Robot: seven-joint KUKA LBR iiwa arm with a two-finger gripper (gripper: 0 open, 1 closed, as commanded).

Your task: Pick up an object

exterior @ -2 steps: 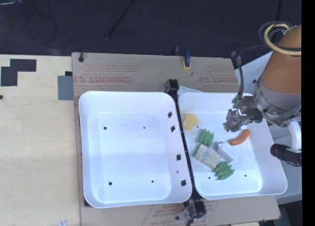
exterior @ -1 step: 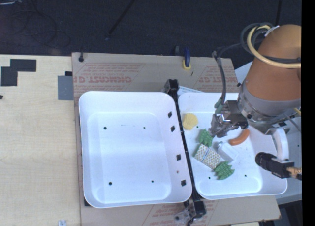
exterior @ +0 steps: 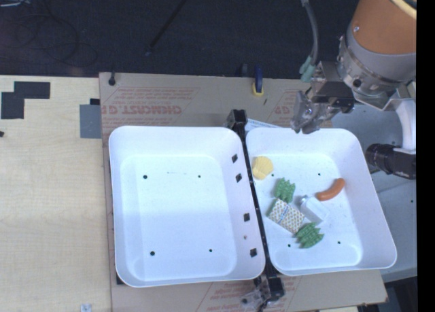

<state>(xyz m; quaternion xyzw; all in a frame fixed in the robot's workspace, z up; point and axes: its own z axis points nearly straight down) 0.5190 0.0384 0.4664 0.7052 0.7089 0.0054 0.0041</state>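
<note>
Camera view: hand [exterior: 309,122] fingers indistinct

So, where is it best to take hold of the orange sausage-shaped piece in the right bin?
Probably at the middle of the orange sausage-shaped piece, coming straight down, jaws across its narrow width. It lies flat and slanted, so the pincer should turn to match. Its lower end is near a white block; the upper end has more free space.

Pincer [exterior: 307,122] hangs low (arm reaching from right).
</note>
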